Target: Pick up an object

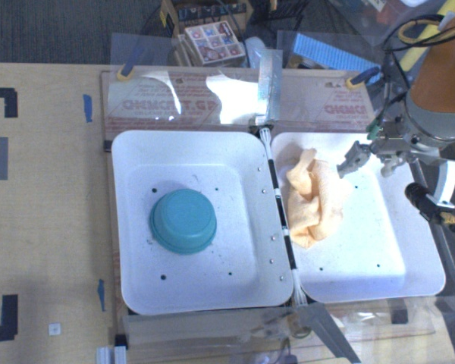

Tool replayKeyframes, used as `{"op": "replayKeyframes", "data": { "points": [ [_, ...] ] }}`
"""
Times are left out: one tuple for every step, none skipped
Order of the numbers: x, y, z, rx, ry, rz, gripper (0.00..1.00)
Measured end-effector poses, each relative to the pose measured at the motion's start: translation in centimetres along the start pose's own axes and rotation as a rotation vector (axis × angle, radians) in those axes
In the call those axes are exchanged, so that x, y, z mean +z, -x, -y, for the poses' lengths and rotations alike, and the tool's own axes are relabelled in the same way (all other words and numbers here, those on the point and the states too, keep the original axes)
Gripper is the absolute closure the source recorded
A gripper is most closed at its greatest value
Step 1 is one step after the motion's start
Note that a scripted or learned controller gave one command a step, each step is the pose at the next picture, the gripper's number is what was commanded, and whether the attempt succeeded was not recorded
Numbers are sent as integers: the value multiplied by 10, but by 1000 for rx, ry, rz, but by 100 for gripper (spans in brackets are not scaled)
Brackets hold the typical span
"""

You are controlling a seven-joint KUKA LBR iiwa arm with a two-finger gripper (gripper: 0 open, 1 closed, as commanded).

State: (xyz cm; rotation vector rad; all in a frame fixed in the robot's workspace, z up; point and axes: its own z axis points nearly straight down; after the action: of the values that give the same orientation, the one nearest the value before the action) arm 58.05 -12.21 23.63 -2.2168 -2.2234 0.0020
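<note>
- Lying crumpled in the right bin, against its left wall, the cloth is the nearest thing to pick — pale orange, bunched into folds.
- It looks light, soft and limp; I judge it will sag and drape once lifted, not hold its shape.
- Best hold, to my eye, is a raised ridge: the upper fold or the thick middle of the heap, where fingers can pinch several layers at once. A flat edge would likely slip out.
- The gripper hangs just right of the cloth's top end, over the bin's upper part; its fingers stand apart with nothing between them.
- The bin's left wall sits close behind the cloth — a finger coming down on that side could strike the rim.
- A teal bowl rests upside down in the left bin, well apart from the cloth and out of the way.
</note>
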Motion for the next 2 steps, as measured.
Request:
{"op": "replayKeyframes", "data": {
  "points": [
    [142,-19,-14,-116,5,1,0],
    [133,-18,-14,-113,7,2,100]
  ]
}}
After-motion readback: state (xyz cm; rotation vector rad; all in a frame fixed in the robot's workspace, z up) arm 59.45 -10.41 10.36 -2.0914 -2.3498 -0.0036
